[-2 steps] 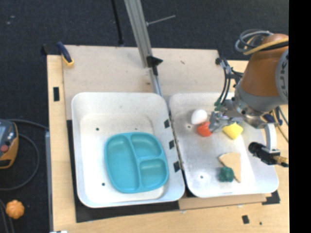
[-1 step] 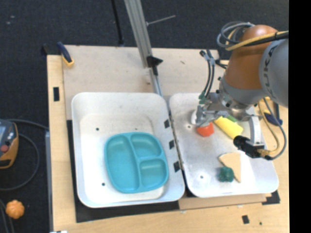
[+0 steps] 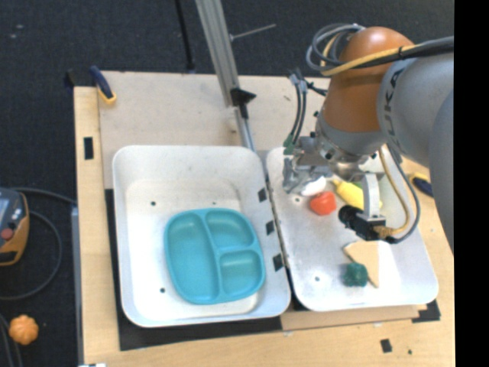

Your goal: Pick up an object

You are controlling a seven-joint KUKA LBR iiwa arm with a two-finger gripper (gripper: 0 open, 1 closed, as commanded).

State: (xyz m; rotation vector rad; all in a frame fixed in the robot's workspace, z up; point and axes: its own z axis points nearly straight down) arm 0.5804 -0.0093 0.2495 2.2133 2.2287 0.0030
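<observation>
The hand (image 3: 296, 180) hangs low over the far-left corner of the right shallow white bin (image 3: 321, 281), close to the wall that bin shares with its neighbour. The grey arm with its orange band comes down on it from the right and covers much of it. Whether the hand is open or closed cannot be told from this slant, and nothing can be seen gripped in it.

The things to pick all lie in the right bin. A small red-orange ball (image 3: 323, 202) sits just beside the hand, toward the bin's middle and apart from it. A yellow, banana-like piece (image 3: 350, 193) lies just to the right of the ball, partly under the arm. Nearer the front edge rests a tan wedge-shaped block (image 3: 367, 255). A small dark green lump (image 3: 354, 275) touches the block's lower corner or lies just beside it. These two are well apart from the hand.

The left shallow white bin (image 3: 137, 174) holds a turquoise plastic plate with three compartments (image 3: 215, 255), lying flat toward the front.

On the bench (image 3: 168, 105) behind the bins, a slanted aluminium post (image 3: 220, 48) rises near the gap between them, close behind the hand. A blue and yellow clamp (image 3: 102, 85) grips the bench's far-left corner. Off the bench, at the lower left, a small orange pumpkin-like ball (image 3: 23, 329) lies on the floor.
</observation>
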